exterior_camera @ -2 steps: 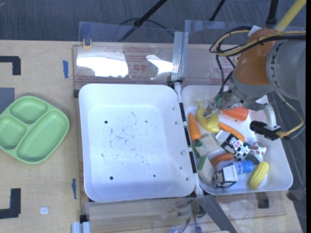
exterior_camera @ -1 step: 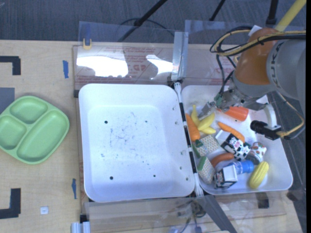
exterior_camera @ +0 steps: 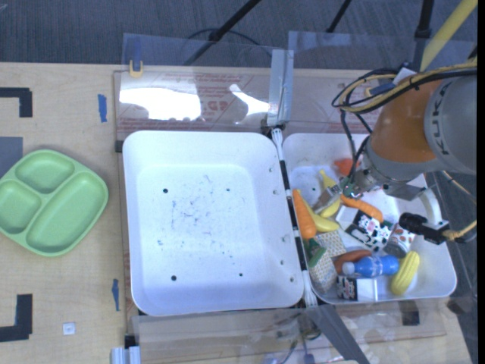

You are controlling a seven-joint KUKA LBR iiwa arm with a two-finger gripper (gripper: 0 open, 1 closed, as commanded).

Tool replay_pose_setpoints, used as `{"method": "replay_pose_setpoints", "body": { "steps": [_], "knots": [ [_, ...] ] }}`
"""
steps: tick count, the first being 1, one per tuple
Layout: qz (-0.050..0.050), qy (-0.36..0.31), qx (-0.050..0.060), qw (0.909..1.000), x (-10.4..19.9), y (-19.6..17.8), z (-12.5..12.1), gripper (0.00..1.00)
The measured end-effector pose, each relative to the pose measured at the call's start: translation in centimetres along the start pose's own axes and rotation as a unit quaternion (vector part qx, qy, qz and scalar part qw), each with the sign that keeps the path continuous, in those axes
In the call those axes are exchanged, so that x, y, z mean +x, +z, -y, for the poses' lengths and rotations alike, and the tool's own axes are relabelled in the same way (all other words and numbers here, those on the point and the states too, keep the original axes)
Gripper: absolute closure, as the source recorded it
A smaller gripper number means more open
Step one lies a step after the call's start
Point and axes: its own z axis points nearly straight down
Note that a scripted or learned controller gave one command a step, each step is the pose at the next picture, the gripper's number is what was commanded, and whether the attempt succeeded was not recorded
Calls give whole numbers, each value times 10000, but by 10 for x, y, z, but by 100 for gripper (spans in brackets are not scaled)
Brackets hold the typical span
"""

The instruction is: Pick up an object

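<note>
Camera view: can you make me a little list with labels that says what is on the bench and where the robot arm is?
left bin: shallow white plastic bin, blue scribbles on its floor
right bin: shallow white plastic bin holding a heap of toys
toys: orange plastic carrot, yellow plastic corn cob, blue plastic bottle
plate: green divided plastic plate, on the wooden bench left of both bins
arm: grey arm with orange band, over the right bin
gripper: low among the toys

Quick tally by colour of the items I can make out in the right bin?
Orange: 2, a carrot and a thin orange piece
Yellow: 2, a corn cob and a banana
Blue: 1, a bottle
Black-and-white: 1, a cow toy
Total: 6; the rest is too cluttered to count.
</note>
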Motion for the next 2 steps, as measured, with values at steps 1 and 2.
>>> {"method": "replay_pose_setpoints", "body": {
  "steps": [1, 2],
  "knots": [
    [-3, 4, 4, 10000, 0, -8, 0, 100],
    [-51, 21, 96, 9999, 41, -91, 41, 100]
  ]
}}
